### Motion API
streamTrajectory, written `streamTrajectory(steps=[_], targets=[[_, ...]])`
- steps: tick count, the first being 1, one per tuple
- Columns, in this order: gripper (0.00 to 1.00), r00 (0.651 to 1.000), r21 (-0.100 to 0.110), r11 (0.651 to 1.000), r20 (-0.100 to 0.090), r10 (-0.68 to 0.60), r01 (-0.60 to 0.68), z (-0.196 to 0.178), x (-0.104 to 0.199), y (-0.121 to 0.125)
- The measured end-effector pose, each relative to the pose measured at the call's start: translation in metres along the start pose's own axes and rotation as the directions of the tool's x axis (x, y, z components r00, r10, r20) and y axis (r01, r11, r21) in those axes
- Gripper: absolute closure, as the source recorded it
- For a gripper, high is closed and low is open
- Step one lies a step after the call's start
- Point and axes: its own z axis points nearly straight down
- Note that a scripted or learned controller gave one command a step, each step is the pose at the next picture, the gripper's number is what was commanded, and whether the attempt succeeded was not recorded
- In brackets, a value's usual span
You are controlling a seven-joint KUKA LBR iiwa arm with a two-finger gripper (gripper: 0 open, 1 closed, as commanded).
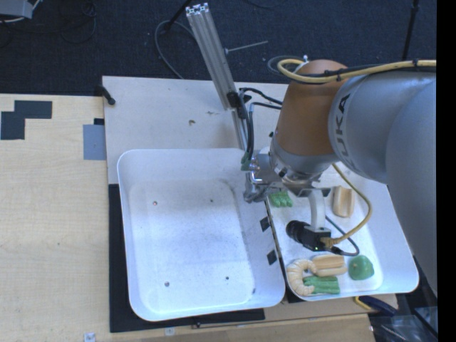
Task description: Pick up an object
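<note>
**Kid:** Two white bins sit side by side on the table (164, 112). Which one has the toys?

**Helper:** The right bin (399, 262) has them. The left bin (142, 191) shows just a few dark specks.

**Kid:** Where is the hand?

**Helper:** The hand (255, 185) is low down, right over the place where the two bins meet, near the top end of the right bin. The big grey arm (377, 120) comes in from the right and covers much of that bin.

**Kid:** Is the hand open or closed?

**Helper:** I cannot tell. It is small, dark and partly hidden under the wrist.

**Kid:** What is closest to grab?

**Helper:** The small green thing (281, 200). It lies just beside the hand, a little toward the right and a bit nearer the front of the bin. It may be touching the hand, but the view is too poor to be sure.

**Kid:** And the other toys?

**Helper:** They are farther off, at the front of the right bin: a tan block (328, 265), a green ball (361, 267), a flat green piece (320, 284). A tan piece (343, 201) lies on the far side of the arm.

**Kid:** So where should it go?

**Helper:** I think just a tiny bit right and down
</note>
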Motion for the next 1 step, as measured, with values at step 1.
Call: streamTrajectory(steps=[1], targets=[[1.00, 1.000, 0.000, 1.000, 0.000, 0.001, -0.001, -0.0016, 0.0416, -0.0238]])
